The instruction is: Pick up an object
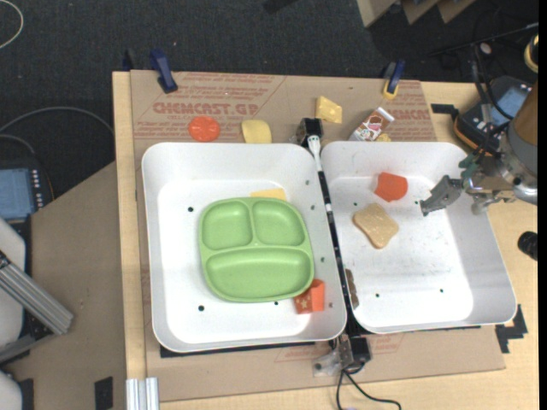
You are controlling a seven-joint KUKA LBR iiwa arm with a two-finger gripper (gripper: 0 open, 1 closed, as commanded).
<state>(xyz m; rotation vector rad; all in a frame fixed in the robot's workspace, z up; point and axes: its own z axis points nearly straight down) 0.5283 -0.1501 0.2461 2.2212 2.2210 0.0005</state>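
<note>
My claw (438, 196) hangs over the right bin (479, 306), near its upper right part, with nothing visibly between its fingers; how far apart they stand I cannot tell from this angle. Just to its left in the same bin lies a red-orange block (391, 186), and below that, apart from it, a tan bread-shaped piece (376, 226). Either one lies unobstructed on the white floor, with bare bin around it. In the left bin (167, 229) a green divided plate (255, 248) takes up the middle; a pale yellow piece (269, 195) peeks out at its top edge and a small orange block (311, 297) sits touching its lower right corner. Beyond the bins, on the brown cardboard sheet (256, 101), rest an orange round piece (203, 129), a yellow rounded piece (255, 131), a yellow wedge (329, 108) and a small red-and-white carton (371, 126). Two blue clamps (162, 69) grip the sheet's far edge. The floor around the bench is dark carpet (171, 15).
</note>
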